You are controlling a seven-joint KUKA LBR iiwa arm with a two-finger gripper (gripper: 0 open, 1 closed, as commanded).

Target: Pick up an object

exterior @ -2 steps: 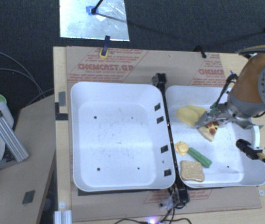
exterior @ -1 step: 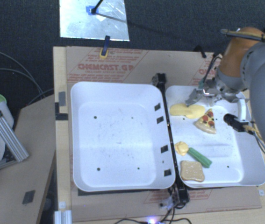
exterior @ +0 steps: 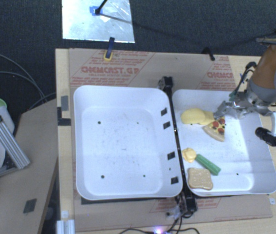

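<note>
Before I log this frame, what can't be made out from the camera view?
- Jaws: the gripper is small and blurred above the right bin; open or shut is unclear.
- Contact: whether it touches the pizza slice or the yellow piece cannot be told.
- Arm: cut off by the right edge.
- Bin joint: the black clips cover it.

floor: dark carpet [exterior: 21, 18] | bench: cardboard sheet [exterior: 142, 65] | left: tan table [exterior: 28, 165], aluminium rail [exterior: 4, 135]

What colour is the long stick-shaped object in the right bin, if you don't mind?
Green; the stick-shaped object shows clearly in the camera view.
</note>
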